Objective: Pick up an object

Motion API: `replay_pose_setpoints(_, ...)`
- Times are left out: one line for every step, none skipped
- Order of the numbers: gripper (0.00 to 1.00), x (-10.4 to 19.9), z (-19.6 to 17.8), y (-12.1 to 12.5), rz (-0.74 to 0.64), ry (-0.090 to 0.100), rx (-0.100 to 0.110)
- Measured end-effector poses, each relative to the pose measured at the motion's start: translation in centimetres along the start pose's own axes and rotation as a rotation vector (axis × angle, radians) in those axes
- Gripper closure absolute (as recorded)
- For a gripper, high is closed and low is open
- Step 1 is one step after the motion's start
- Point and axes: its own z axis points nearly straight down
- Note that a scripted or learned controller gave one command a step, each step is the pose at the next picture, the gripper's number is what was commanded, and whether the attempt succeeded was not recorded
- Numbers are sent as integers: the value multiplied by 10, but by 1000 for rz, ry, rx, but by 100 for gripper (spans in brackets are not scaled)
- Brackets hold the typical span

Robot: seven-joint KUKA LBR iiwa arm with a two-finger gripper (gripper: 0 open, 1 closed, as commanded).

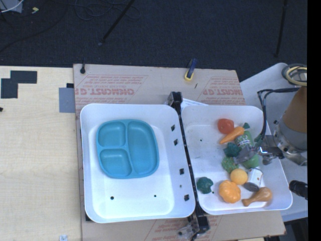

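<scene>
Arm (pixel 300 115) cut off at right edge. Gripper (pixel 249 154) fingertips lost among toys (pixel 239 149); grip unreadable.

A blue divided plate (pixel 127 148) lies in the left white bin (pixel 90 195); a yellow-and-blue clamp (pixel 190 70) grips the cardboard sheet's (pixel 125 87) far edge.

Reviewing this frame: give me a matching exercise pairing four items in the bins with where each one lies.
Things:
1. blue divided plate
2. red toy
3. dark green toy
4. tan drumstick

Places:
A. right bin, lower right corner
B. left bin
C. right bin, far end
D. right bin, near edge beside the divider

Pairs: 1-B, 2-C, 3-D, 4-A
</scene>
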Motion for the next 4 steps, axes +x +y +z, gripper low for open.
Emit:
replay_pose_setpoints(0,0,-6,3,-2,-3,-12)
replay_pose_setpoints(0,0,58,5,-3,0,-6)
replay_pose_setpoints(0,2,105,5,-3,-1,-9)
replay_pose_setpoints(100,0,91,6,3,-1,-13)
